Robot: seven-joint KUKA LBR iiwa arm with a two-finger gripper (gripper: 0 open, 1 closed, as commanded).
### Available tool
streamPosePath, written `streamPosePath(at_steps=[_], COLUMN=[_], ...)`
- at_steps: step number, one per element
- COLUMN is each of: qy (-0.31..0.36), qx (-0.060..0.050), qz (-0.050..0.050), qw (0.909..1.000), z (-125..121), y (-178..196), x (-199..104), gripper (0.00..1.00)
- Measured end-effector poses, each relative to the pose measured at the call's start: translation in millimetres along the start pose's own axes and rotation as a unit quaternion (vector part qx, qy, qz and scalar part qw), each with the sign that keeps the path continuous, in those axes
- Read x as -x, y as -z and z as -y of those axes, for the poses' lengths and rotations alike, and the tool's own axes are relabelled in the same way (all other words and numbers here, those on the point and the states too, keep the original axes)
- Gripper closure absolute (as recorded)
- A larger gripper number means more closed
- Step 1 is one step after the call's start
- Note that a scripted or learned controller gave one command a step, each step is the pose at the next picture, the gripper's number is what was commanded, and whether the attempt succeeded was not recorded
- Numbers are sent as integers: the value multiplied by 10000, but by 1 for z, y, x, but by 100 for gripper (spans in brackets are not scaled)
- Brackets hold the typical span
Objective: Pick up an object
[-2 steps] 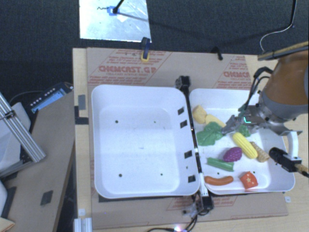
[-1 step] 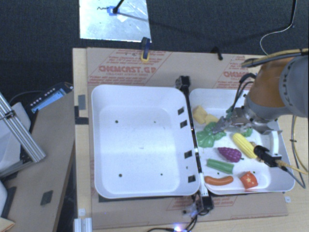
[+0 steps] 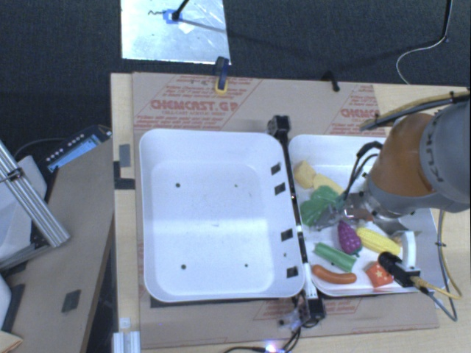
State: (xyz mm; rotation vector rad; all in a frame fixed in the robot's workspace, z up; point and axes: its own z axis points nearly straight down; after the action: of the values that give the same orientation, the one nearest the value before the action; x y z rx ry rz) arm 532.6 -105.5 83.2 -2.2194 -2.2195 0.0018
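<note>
- The pincer [image 3: 340, 213] hangs low in the right bin [image 3: 346, 147], at the end of the arm [image 3: 412, 160]; its tips blur into the toys under it, so I cannot tell its state, and nothing is plainly held.
- Just at the pincer, toward the divider, lies the green pepper [image 3: 316, 203]. It looks like light, hollow, hard plastic, smooth and likely slippery. Its lumpy body is wide, so a bite across a narrow lobe seems the safest hold.
- Just below the pincer sits the purple eggplant [image 3: 348, 237], small and rounded. It may roll or squirt out, so take it across the middle.
- Beside that, toward the arm side, is the corn [image 3: 380, 240]: a ridged bar, probably the easiest grip, across its short width.
- Further toward the near rim lie the cucumber [image 3: 333, 256] and then the sausage [image 3: 333, 274], both slim and smooth; pinch them crosswise.
- The red piece [image 3: 378, 273] sits in the near corner, close to the wall, an awkward reach.
- Beyond the pincer, toward the far rim, is a pale yellow piece [image 3: 306, 173], apart from the rest.
- The left bin [image 3: 158, 145] lies past the divider.
</note>
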Motion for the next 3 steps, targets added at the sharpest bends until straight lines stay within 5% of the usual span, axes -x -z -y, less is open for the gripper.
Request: streamPosePath(at_steps=[1,2,3], qy=[8,22,26], qx=[32,14,41], qz=[8,3,9], qw=[10000,10000,10000], z=[-3,-3,-47], y=[12,1,2], x=[1,-14,-16], gripper=[100,100,100])
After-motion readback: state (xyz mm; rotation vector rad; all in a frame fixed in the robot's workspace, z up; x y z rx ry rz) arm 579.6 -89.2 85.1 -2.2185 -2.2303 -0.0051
